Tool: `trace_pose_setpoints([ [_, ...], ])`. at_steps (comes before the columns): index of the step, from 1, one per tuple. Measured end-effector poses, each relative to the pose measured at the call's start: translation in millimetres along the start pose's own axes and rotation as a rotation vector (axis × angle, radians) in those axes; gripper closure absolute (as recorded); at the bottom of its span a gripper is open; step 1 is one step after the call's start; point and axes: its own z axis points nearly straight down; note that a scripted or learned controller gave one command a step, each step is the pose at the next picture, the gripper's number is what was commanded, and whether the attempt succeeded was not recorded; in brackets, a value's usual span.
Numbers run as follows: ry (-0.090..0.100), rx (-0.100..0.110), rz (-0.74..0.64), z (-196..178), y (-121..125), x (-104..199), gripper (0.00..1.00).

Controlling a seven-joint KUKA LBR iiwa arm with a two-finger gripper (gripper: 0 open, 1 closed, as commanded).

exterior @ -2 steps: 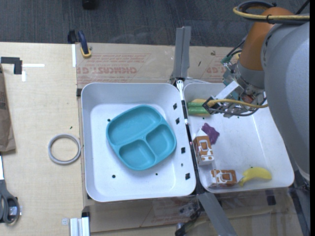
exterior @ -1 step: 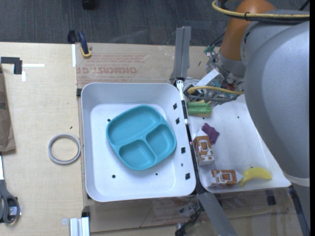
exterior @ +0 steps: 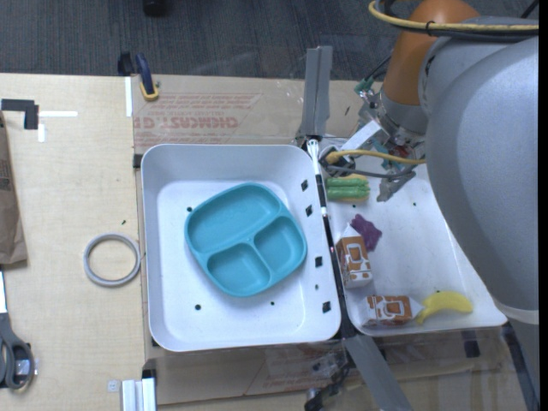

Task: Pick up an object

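Five loose candidates in the right bin (exterior: 428,229), none lifted. Nearest the tool, a green ribbed piece (exterior: 347,188) lying flat in the bin's upper left corner, close against the divider between the bins. Just below it, toward the frame's centre right, a small purple scrap (exterior: 366,229). Below that, a brown-and-white carton (exterior: 354,260) hard by the bin's left wall. Further down, near the lower rim, a second carton (exterior: 390,310), and just right of it, tip to corner, a yellow banana (exterior: 447,304). Directly above and right of the green piece, low over the bin's upper end, the gripper (exterior: 370,165), half hidden under a yellow cable and the wrist housing; open or closed, cannot tell, and nothing seen caught in it. Behind it, filling the upper right of the frame, the grey arm (exterior: 488,144) with its orange band (exterior: 419,41). In the middle of the frame, the left bin (exterior: 163,255), holding a blue three-section plate (exterior: 247,238) set at a slant. Out on the bench at far left, a grey ring (exterior: 112,259); at the lower left edge, scissors (exterior: 15,360). Along the top, behind the left bin, a sheet of printed cardboard (exterior: 214,114).
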Motion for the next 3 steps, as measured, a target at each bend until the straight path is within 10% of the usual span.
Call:
trace_pose_setpoints([
  [2, -0.001, 0.002, 0.023, 0.8, 17.0, -31.7, 0.00],
  [3, 0.002, 0.001, 0.094, -0.4, -43.2, -80.2, 0.00],
])
